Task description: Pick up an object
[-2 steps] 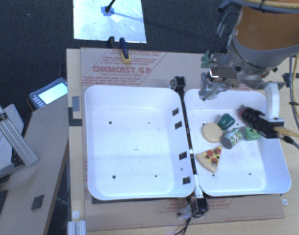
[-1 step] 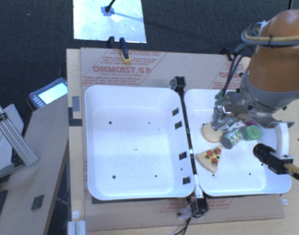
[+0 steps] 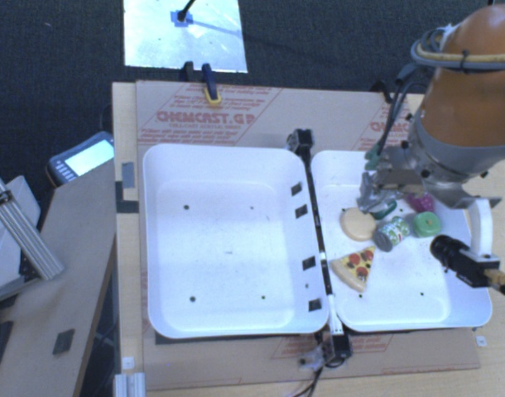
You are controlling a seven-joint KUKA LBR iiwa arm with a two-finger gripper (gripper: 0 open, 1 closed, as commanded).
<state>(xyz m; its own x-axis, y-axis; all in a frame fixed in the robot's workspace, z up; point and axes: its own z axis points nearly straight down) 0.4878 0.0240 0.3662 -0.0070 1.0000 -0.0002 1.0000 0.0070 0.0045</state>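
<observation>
Tan and round, the cookie [image 3: 358,223] lies in the right bin [image 3: 401,304], just below the gripper [image 3: 375,203], beside the grey can [image 3: 392,233]. This looks like the approach step; whether the fingers are apart or together I cannot tell. Next the gripper likely must settle squarely over one object before closing.

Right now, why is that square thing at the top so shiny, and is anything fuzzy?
In the camera view, the metal sheet at the top catches light and glares pale; the white bins look bright and evenly lit, with only soft shadows; the gripper and the small toys by it, like the pizza slice, look slightly soft, not sharp.
</observation>
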